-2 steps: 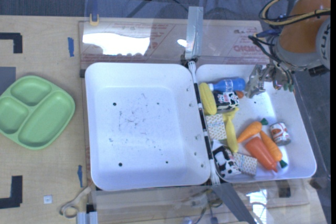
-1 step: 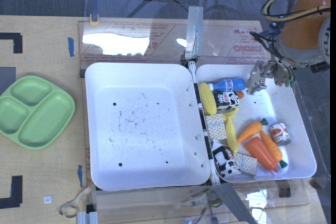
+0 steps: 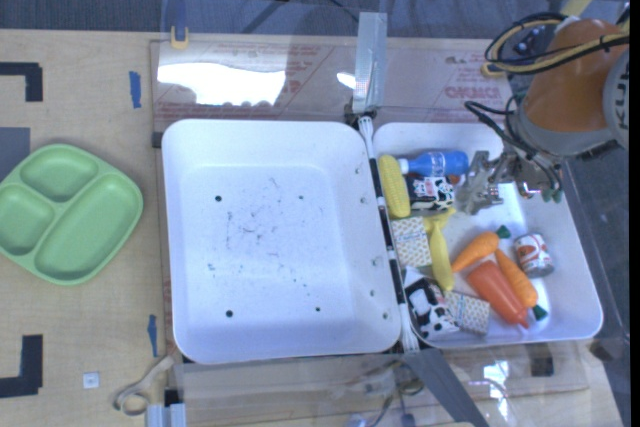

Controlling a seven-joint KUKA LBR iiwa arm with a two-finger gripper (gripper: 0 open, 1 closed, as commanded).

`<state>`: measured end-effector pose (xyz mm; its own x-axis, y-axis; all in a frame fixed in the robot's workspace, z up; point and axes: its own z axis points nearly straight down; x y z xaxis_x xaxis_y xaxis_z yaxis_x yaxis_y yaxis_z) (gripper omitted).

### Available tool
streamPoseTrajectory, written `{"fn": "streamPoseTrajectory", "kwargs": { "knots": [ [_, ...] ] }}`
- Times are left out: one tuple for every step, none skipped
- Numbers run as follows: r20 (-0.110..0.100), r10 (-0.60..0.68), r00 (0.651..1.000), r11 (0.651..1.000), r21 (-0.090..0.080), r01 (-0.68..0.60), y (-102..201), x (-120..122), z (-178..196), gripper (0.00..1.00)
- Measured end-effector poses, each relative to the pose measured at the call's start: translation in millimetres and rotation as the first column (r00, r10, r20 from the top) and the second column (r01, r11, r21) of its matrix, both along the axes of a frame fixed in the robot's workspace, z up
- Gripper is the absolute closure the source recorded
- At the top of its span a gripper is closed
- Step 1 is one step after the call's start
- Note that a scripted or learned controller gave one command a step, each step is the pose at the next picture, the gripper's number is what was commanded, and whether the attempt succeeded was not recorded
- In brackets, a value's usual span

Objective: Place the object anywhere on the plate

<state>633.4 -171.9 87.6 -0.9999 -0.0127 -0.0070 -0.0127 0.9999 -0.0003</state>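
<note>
The two-finger metal claw (image 3: pixel 478 185) hung over the upper part of the right-hand shallow white bin (image 3: pixel 585 300), in the right of the frame. Whether its fingers were apart or together could not be told; nothing was visibly held between them. The grey arm with the orange band (image 3: pixel 568 85) entered from the upper right.

Just left of the claw lay a blue plastic bottle with a white cap (image 3: pixel 433 162) and, below it, a small black-and-white carton (image 3: pixel 432 192). A yellow corn cob (image 3: pixel 393 187) lay along the bin's left wall. Lower in the bin were a yellow banana-shaped toy (image 3: pixel 439 253), two orange plastic carrots (image 3: pixel 497 280), a small red-and-white can (image 3: pixel 533 253), patterned cloth squares (image 3: pixel 410 237) and a black-and-white cow-print item (image 3: pixel 430 307).

The left-hand white bin (image 3: pixel 180 155) held no objects. The green three-compartment plastic plate (image 3: pixel 66 212) rested on the wooden bench (image 3: pixel 80 335) at the far left of the frame, well apart from the claw, with nothing on it.

Judgement: the pick step was in hand. The object remained among the clutter in the right bin. The next move called for closing on a single item, probably the bottle or carton nearest the claw, lifting it clear of the bin wall, and carrying it leftward across the whole left bin to the plate.
</note>
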Motion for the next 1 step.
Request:
{"fn": "streamPoseTrajectory", "kwargs": {
  "knots": [
    [0.002,-0.152,0.988,0.988,0.002,0.152,53.3,3.4,103.4,1.0]
  ]
}}
